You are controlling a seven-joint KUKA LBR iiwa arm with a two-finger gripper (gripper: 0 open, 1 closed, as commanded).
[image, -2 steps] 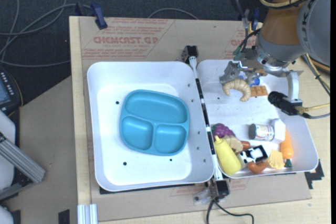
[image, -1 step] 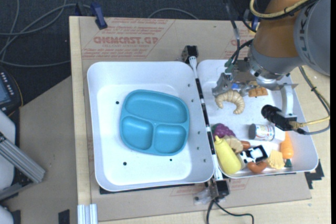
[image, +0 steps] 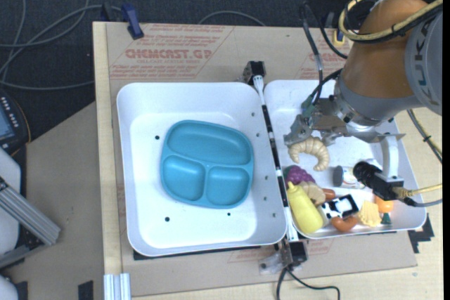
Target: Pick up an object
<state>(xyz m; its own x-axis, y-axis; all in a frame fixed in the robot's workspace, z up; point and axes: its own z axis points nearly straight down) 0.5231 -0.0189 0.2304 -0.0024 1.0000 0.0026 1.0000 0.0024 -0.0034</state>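
Observation:
My gripper (image: 316, 128) hangs low over the left half of the right bin (image: 281, 96), reaching in from the right. Just below it lies a tan croissant (image: 313, 152), very close to the gripper; whether they touch I cannot tell. Nearer the front of that bin are a purple bunch of grapes (image: 298, 175), a yellow pear-shaped toy (image: 304, 211), a black-and-white item (image: 342, 206) and orange pieces (image: 383, 208). Nothing visibly sits in the gripper.
The left bin (image: 140, 151) holds a blue divided plate (image: 206, 162). A raised rim between the two bins runs just left of the gripper. The arm's grey and orange body covers the back right of the right bin. A small grey piece (image: 337, 175) lies right of the croissant.

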